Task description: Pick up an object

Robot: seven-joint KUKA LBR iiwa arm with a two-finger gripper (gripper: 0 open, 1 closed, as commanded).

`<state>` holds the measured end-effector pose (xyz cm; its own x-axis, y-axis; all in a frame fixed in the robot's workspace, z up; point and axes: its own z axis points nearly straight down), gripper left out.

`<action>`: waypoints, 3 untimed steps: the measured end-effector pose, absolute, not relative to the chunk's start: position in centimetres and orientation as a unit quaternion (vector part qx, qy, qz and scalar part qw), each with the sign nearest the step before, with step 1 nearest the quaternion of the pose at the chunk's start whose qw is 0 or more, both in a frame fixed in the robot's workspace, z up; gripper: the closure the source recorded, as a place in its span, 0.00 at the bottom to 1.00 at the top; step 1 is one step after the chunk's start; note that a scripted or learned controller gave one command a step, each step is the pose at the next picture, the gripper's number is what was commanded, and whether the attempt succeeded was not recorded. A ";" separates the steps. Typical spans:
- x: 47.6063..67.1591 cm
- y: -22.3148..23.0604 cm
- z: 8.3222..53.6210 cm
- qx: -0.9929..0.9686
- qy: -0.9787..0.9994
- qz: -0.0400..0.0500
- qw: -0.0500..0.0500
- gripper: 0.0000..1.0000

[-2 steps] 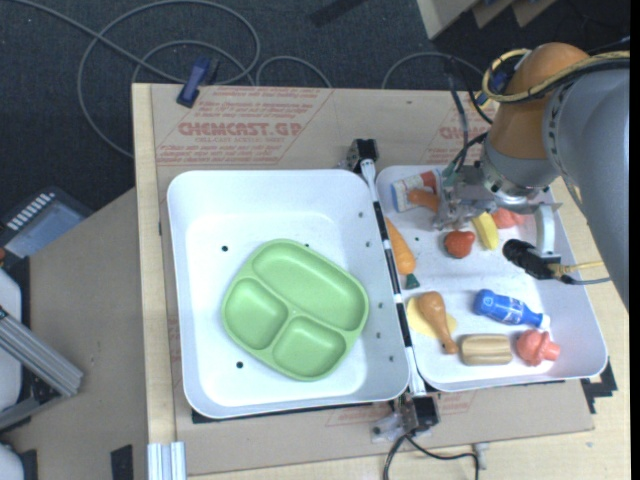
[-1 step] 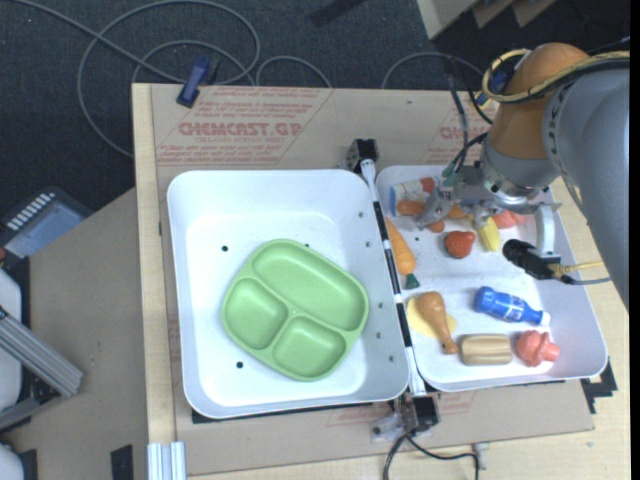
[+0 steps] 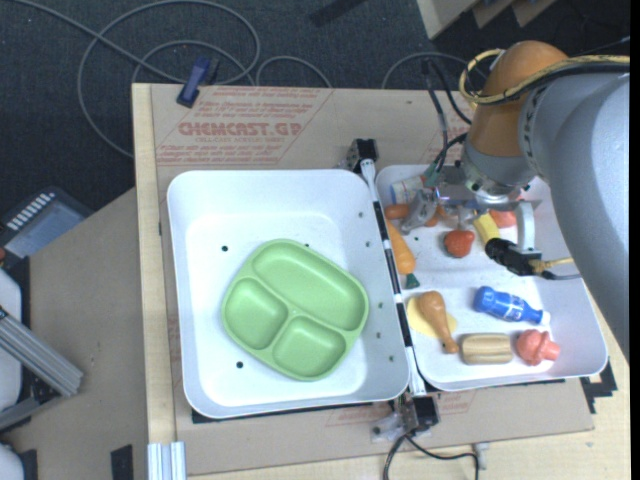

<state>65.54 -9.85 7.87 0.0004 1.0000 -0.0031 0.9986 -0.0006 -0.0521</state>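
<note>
Gripper [image 3: 437, 208] low over far end of right bin [image 3: 570, 363], beside tomato [image 3: 459, 242]; finger state unclear; green tray [image 3: 293, 309] in left bin [image 3: 190, 268].

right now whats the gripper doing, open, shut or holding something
Gripper: low over the far end of the right bin, by the small toys; open or shut cannot be told, nothing visibly held.

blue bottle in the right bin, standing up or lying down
Lying down. The blue bottle rests on its side on the floor of the right bin, its long side showing, between the red tomato and the bread roll.
</note>
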 end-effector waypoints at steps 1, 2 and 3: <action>65.7 -10.6 7.9 -0.706 -0.708 0.015 0.020 0.00; 65.7 -11.3 7.9 -0.706 -0.708 0.014 0.021 0.00; 65.6 -10.1 7.9 -0.707 -0.707 0.017 0.016 0.00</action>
